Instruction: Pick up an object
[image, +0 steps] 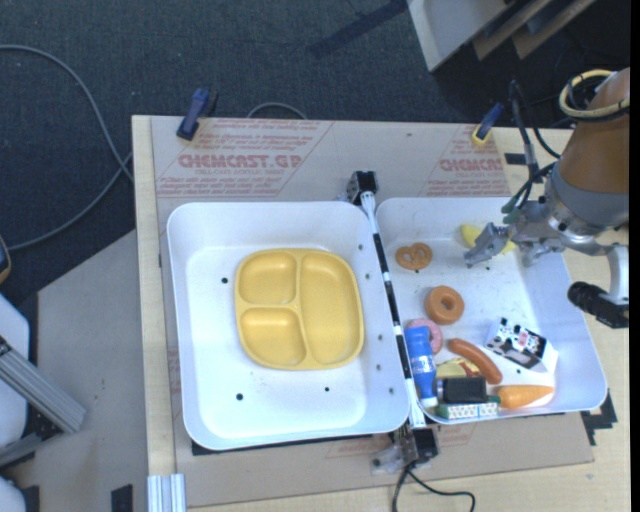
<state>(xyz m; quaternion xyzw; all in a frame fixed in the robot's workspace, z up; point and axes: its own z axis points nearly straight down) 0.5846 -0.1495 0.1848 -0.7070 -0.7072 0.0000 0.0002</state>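
My gripper (510, 247) hangs over the far part of the right bin (560, 310), its fingers spread open with only white bin floor between them. A small yellow object (471, 236) lies just left of the left finger (486, 246), partly hidden by it. Further left sits a small brown donut (413, 257), and a larger donut (444, 304) lies nearer the bin's middle. Toward the front are a red sausage (476, 358), an orange carrot (525, 397), a blue tube (420, 356), a black-and-white card (522, 344) and a black block (464, 391).
The left bin (200, 300) holds a yellow divided plate (298, 307). A black clamp (362, 184) sits where the bins meet at the back. Blue clips (194, 112) hold the cardboard sheet under both bins. The arm's orange band (598, 150) rises at the right.
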